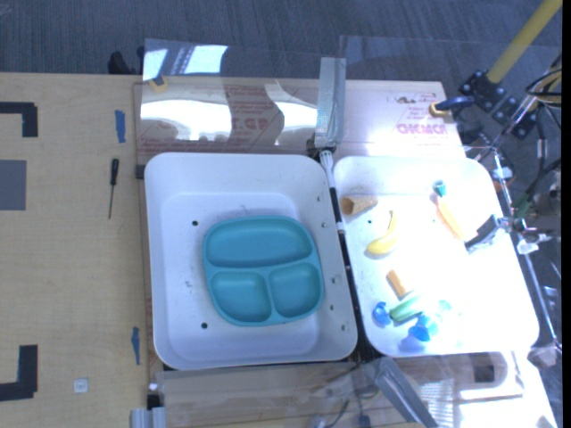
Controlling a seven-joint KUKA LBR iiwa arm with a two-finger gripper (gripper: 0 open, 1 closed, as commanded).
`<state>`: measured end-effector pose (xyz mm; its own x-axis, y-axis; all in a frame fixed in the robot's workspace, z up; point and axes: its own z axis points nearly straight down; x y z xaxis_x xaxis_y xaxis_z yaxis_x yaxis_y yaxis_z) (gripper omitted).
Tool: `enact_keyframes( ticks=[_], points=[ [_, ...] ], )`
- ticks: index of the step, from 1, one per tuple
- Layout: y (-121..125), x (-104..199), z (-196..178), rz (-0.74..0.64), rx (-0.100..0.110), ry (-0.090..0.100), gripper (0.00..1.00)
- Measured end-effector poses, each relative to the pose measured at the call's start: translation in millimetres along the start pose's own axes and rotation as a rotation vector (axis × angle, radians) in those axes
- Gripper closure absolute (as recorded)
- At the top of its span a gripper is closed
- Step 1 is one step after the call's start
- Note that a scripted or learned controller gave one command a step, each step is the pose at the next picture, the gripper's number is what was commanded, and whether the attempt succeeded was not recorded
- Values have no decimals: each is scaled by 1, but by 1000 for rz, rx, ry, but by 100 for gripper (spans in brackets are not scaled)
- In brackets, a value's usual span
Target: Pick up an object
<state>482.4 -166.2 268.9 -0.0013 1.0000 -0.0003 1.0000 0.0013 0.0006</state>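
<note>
The right white bin [500,315] holds several small toy items. A yellow banana [384,239] lies near its middle left, and a brown wedge [359,205] sits close to the left wall. A long orange stick [448,217] lies toward the upper right, just below a tiny blue piece [439,188]. A short orange piece [395,283] rests lower down. A green piece [406,308] and blue pieces [419,331] cluster near the front wall. Strong glare washes out much of this bin's floor.
The left white bin [169,194] holds a teal three-compartment plate [261,268]. A dark grey clip-like part [482,232] juts over the right bin's right rim. Cables and a yellow pole [531,25] stand at the far right. A screwdriver [113,185] lies on the bench at left.
</note>
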Motion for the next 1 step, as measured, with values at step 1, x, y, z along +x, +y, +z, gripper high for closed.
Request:
enact_keyframes(
  ticks=[1],
  points=[
    [-3,34,43,184,4,2,0]
  ],
)
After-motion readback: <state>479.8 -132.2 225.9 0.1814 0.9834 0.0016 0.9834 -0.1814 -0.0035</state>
